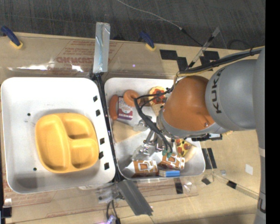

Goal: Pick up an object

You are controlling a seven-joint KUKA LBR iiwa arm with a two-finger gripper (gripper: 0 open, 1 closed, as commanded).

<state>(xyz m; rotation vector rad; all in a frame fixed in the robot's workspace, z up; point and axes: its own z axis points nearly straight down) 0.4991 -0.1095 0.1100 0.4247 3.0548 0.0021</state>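
The right bin [130,81] holds several small items. At its back left lie a glazed donut [129,97], a dark package with a white label [124,109] and a reddish-brown sausage shape [113,107]. Along its front wall sit a brown box [144,168], an orange box [172,162] and a flat blue piece [169,173]. A pizza-slice toy [183,147] lies at the right. My gripper [149,148] hangs low in the middle of this bin, just above the brown box, under the orange wrist band [186,104]. The arm hides much of the bin's right half.
The left bin [18,92] holds a yellow divided tray [66,141]. A black divider strip [105,125] runs between the bins. Cables loop around the wrist near the donut. An orange toy [156,94] peeks out behind the wrist.
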